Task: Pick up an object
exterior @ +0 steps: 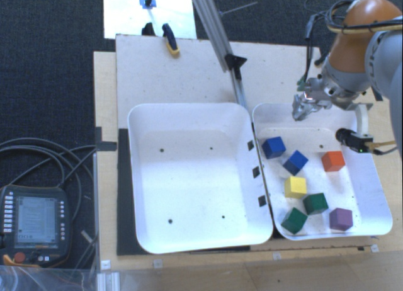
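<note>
High slanted view over both bins (pixel 195 110)

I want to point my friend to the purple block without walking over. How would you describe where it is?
Look at the right-hand white bin, the one that holds the coloured cubes. Go to the corner nearest the camera on the far right side; the purple block sits there, just right of a dark green cube. It is the only purple one in the bin.
</note>
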You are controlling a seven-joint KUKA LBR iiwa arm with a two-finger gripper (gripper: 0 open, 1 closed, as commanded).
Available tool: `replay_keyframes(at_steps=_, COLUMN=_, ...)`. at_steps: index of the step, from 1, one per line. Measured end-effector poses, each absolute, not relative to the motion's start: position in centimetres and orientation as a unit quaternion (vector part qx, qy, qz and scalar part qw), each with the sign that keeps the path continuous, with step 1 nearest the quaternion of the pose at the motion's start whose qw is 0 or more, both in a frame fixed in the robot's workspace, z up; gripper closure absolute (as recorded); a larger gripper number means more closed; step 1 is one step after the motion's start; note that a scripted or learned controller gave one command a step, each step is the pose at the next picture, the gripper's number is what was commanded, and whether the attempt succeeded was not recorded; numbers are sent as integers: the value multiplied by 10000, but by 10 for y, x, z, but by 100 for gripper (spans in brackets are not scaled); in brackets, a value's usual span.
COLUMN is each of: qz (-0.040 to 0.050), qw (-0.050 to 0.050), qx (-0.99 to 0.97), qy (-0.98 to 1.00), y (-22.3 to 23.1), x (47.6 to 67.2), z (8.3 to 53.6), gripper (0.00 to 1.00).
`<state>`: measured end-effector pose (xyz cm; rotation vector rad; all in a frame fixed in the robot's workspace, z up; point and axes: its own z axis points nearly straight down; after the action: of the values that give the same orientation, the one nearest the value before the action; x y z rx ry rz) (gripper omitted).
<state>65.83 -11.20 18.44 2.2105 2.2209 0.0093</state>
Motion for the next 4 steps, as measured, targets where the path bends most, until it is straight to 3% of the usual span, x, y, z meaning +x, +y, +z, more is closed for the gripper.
replay_keyframes(at_steps=2, qz=27, qw=39, qx=7051, qy=7091, y=-121, x=660, z=299, gripper=100)
replay_keyframes(at_steps=4, qz=6, qw=-8, qx=7036, qy=7106, y=-11, x=640, z=265, gripper=100)
